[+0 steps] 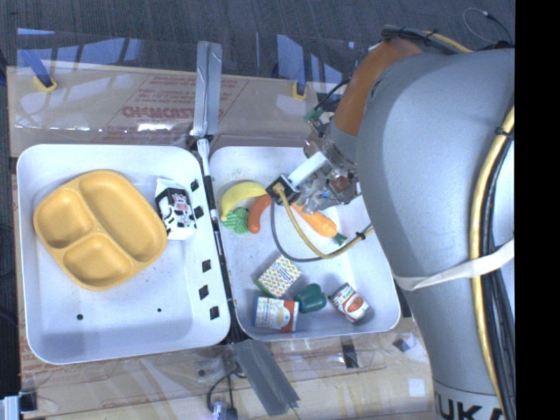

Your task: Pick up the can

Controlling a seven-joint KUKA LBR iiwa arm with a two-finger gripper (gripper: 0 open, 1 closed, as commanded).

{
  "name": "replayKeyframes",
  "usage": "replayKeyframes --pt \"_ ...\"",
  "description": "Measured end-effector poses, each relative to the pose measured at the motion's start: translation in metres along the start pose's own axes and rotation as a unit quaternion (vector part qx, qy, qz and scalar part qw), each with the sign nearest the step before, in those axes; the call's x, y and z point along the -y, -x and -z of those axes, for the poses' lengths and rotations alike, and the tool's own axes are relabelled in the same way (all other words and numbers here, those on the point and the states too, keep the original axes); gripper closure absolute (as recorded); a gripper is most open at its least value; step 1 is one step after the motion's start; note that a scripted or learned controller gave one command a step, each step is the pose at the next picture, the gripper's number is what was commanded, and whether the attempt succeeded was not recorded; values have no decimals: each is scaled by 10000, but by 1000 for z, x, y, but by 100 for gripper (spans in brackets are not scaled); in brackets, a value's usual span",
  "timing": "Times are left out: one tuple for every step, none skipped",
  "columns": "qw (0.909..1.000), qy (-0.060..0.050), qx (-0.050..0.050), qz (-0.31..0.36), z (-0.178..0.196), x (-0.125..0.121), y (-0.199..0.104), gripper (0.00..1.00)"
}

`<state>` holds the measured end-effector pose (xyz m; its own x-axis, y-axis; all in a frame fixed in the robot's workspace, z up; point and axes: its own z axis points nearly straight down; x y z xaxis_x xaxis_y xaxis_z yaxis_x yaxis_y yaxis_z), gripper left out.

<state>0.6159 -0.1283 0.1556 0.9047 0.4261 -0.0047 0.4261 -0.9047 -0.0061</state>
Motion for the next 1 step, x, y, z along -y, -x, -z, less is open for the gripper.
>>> replayKeyframes --pt "10000 -2 0 2 0 0 0 0"
